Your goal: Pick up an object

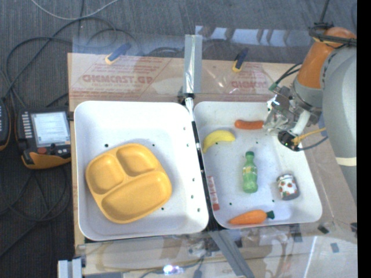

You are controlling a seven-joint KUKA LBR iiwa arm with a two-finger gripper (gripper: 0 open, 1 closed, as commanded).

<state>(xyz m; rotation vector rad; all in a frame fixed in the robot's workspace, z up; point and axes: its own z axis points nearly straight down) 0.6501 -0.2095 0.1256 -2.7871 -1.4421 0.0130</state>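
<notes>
The sausage lies at the right bin's twelve o'clock, long axis three-to-nine. The gripper sits at its three o'clock end; jaws' state: cannot tell. Table on grey carpet.

left bin: tray | right bin: bottle centre, carrot front

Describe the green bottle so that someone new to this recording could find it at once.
Look in the right bin, the one without the yellow tray. Near its middle lies the green bottle, below the banana and above the carrot. It is the bin's sole green item.
</notes>
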